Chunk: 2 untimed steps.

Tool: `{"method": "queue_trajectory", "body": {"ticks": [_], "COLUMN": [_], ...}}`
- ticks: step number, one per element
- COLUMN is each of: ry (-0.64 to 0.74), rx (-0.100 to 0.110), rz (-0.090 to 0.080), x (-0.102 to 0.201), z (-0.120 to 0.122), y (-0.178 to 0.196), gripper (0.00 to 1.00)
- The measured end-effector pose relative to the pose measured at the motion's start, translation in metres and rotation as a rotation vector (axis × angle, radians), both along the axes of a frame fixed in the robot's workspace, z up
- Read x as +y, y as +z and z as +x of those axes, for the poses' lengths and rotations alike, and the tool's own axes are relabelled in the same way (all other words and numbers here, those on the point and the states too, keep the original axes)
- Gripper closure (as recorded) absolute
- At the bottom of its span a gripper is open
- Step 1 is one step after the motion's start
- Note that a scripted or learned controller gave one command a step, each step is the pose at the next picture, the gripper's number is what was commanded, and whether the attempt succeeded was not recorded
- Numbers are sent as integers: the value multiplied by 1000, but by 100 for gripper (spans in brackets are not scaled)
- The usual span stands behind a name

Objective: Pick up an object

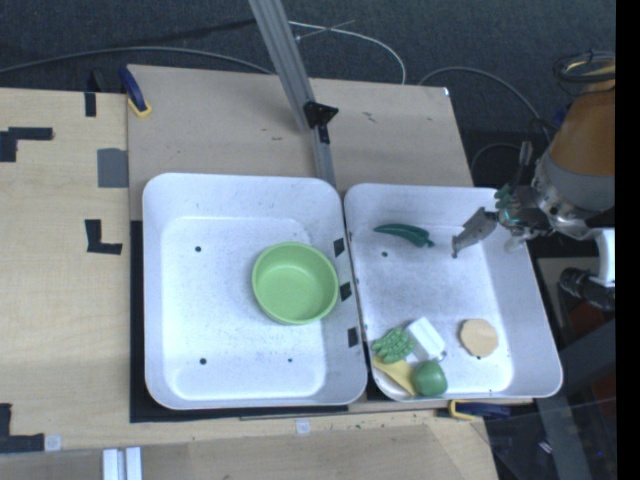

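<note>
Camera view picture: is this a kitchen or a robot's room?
Probably a robot test bench: two white bins on a wooden table, toy food like a green pepper, and a robot arm.

Pale wooden bench (60,268) seen from above, with black tape marks (98,236) on its left part and a grey patch (112,167) beside them. A tan board (230,118) lies on the bench's far side, a blue-and-yellow clamp (134,90) at its far-left corner. Dark blue-grey carpet floor (120,13) beyond, crossed by thin cables (370,43). A grey metal pole (285,53) slants in from the far edge.
</note>
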State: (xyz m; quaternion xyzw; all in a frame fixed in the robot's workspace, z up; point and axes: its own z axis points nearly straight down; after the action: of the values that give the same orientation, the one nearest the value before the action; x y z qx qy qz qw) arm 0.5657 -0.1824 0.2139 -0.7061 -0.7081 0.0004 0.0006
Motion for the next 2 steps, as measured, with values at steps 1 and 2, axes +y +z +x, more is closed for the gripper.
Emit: {"method": "queue_trajectory", "body": {"ticks": [1,2], "ry": [0,-1], "rx": [0,4], "rz": [0,0], "x": [0,3], "z": [0,4], "y": [0,-45], "gripper": [0,0]}}
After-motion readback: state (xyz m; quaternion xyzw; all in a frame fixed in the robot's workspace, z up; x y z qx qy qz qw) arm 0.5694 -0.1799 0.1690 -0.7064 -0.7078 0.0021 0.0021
